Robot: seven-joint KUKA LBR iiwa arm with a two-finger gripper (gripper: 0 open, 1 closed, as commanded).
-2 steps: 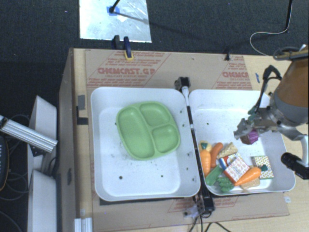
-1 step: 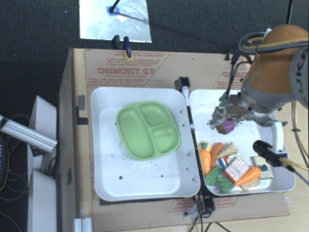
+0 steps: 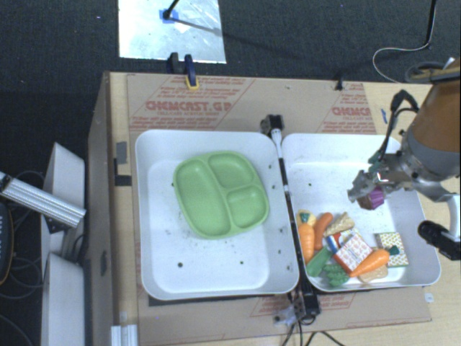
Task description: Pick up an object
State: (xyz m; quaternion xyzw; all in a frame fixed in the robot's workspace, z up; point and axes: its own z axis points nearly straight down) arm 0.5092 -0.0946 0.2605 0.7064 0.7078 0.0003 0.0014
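Where the grey arm with the orange band [image 3: 438, 132] reaches in from the right, its gripper [image 3: 369, 192] hangs over the right shallow white bin [image 3: 317, 161], above the bin's bare upper floor. A small dark purple object [image 3: 374, 199] sits at the gripper's tip; whether it is between the fingers or merely below them cannot be told, and the fingers' state cannot be told either.

Right bin, lower part: a heap of small toy foods. An orange carrot [image 3: 307, 241] lies near the bin's left wall, a second orange carrot [image 3: 372, 262] lies toward the right, a red-and-white patterned box [image 3: 352, 251] sits between them, and green pieces [image 3: 325, 267] lie at the lower edge. A patterned flat square [image 3: 392, 249] lies just right of the heap.

Left shallow white bin [image 3: 162, 265]: a pale green three-compartment plastic tray [image 3: 220, 193] lies flat near the middle, slightly rotated.

Both bins rest side by side, touching along a dark centre seam, on a brown board surface [image 3: 216, 103] printed with red lettering. A blue-and-yellow clamp [image 3: 189, 69] grips the board's far edge. Beyond lies dark carpeted floor [image 3: 50, 49] bearing a shiny silver sheet [image 3: 173, 20]. White cable [image 3: 403, 49] loops at upper right; a metal rail [image 3: 43, 200] juts in at left.
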